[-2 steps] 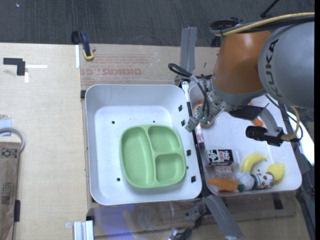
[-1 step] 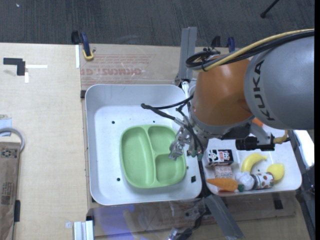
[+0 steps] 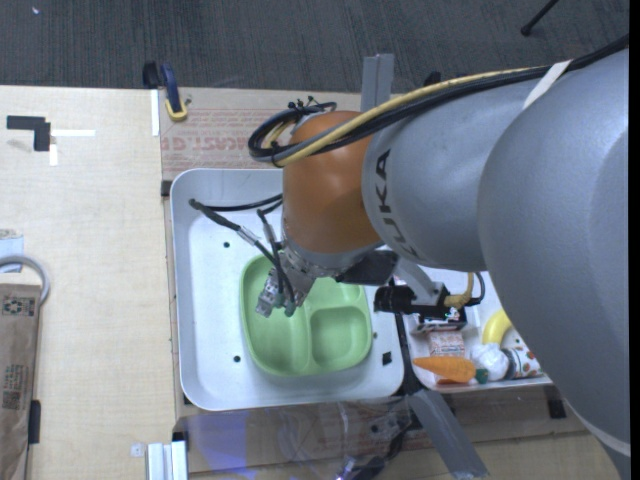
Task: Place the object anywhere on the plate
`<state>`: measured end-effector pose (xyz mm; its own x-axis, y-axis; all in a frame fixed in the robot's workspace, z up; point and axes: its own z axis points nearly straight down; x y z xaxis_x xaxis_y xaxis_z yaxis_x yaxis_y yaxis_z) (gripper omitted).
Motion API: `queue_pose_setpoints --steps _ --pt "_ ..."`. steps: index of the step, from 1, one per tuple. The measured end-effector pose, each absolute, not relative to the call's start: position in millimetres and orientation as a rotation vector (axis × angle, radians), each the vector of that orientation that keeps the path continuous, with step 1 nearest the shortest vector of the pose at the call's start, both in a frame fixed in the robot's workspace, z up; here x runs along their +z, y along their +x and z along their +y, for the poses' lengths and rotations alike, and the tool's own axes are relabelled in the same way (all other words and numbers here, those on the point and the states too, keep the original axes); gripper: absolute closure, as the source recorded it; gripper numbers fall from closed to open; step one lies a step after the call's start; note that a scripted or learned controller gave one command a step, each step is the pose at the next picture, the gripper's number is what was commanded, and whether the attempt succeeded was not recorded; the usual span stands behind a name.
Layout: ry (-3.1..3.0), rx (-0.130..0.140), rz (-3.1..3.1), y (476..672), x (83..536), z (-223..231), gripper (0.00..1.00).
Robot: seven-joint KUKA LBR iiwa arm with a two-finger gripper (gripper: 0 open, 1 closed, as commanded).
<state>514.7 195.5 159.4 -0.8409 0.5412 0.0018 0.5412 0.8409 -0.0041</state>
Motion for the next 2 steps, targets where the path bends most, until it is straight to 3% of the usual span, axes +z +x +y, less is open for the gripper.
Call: queue_pose_setpoints --steps 1,2 --pt "-1.226 0.005 -2.892 587.6 180.0 146.2 1.0" --pt "-0.556 0.004 -3.088 515.7 202.3 152.4 1.0"
